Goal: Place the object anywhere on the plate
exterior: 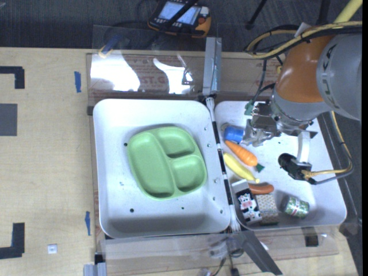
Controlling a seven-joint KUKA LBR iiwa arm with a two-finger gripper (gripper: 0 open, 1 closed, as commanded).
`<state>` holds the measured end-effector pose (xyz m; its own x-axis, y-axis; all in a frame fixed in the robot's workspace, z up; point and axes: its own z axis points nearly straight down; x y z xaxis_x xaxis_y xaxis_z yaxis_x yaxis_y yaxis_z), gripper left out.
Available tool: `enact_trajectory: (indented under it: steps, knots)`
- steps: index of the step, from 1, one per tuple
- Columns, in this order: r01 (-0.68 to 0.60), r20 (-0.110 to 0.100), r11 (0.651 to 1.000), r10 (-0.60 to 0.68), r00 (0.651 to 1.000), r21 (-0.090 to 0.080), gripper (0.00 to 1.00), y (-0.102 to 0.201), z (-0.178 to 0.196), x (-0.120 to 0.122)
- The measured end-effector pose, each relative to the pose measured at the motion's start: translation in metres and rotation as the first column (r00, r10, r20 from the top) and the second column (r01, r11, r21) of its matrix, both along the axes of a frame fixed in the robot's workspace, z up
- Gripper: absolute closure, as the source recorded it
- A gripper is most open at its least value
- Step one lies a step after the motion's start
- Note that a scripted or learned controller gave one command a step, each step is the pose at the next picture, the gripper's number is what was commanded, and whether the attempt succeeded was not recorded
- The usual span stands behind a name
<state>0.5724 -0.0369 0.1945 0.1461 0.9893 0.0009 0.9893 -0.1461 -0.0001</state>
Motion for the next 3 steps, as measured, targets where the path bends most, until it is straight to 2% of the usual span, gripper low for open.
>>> enact_trajectory:
  steps: [1,2,3]
  knots:
    - [-0.272,-0.002,0.962,0.272,0.962,0.000,1.00,-0.061,0.017,-0.045]
    - [-0.383,-0.002,0.924,0.383,0.924,0.001,1.00,0.019,-0.011,-0.076]
    - [-0.362,0.001,0.932,0.362,0.932,-0.002,1.00,0.069,-0.008,-0.039]
